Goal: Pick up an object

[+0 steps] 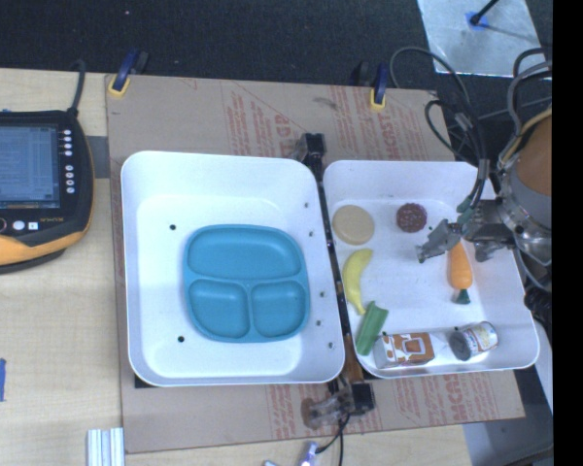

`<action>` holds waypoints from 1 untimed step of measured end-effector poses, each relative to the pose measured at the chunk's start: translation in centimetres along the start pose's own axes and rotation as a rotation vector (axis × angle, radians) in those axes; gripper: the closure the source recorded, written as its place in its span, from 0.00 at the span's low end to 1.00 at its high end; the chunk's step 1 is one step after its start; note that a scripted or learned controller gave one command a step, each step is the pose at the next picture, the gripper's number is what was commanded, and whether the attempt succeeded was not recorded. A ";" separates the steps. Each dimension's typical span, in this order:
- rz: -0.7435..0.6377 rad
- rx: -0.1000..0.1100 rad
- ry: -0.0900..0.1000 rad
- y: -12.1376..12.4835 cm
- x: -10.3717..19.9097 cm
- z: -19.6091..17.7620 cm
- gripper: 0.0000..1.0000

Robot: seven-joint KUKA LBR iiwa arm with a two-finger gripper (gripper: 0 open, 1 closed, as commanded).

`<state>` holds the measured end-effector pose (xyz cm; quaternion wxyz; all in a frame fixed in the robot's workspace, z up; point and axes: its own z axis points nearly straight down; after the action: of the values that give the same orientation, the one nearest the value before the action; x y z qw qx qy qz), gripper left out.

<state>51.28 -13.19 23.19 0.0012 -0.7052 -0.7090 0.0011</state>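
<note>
Nearest the lens, along the near edge of the right bin [525, 357], lie a small carton [406, 349] and a little jar [473, 340] on its side, both resting against the near wall, probably where they slid to a stop. Just left of the carton a green vegetable [371, 326] leans toward the bin's left wall, and a banana [356, 277] lies beyond it. Farther back sit a round tan cookie [353, 224] and a dark red round piece [411, 217], well apart from the rest.

From the right I reach over this bin, and my claw [454, 238] hangs at the far tip of the carrot [460, 268]. 2 dark fingers show, splayed left and right with nothing between them, so I call it spread. I judge I am lined up over the carrot because it lies alone on bare bin floor, with room on either side for a finger.

That carrot is short and orange, tapering away from a small green stub at its near end, lying lengthwise near to far in the right half of the right bin.

Left of it, the left bin [146, 260] holds only a blue 3-part plate [246, 282], set flat in the middle. Both bins rest on the desk [39, 357].
</note>
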 end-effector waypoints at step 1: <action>0.003 -0.001 -0.002 1.7 -8.0 1.8 0.00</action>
<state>53.03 -21.14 21.40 0.0003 -0.7063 -0.7079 0.0014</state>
